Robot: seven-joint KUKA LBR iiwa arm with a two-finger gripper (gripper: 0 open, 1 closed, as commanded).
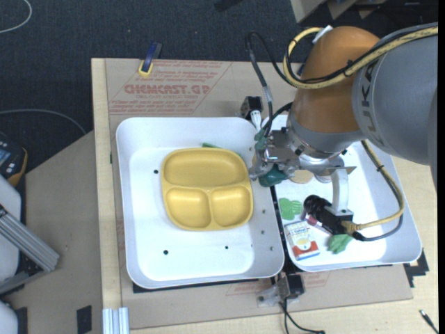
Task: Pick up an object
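Note:
My gripper point(266, 160) hangs over the wall between the two bins, at the right bin's left edge. A small dark green thing point(272, 177) sits right at its lower end; whether it is gripped is hidden by the wrist. A light green piece point(289, 206) lies just below it in the right bin point(389, 245). Nearer the front lie a red and white packet point(303, 239) and another green piece point(340, 243). A tan thing point(303, 177) peeks out under the wrist.
A yellow three-part plate point(206, 186) takes up the middle of the left bin point(139, 186), with a thin green sliver point(212, 145) behind its far rim. The arm's orange and grey bulk covers the right bin's far half.

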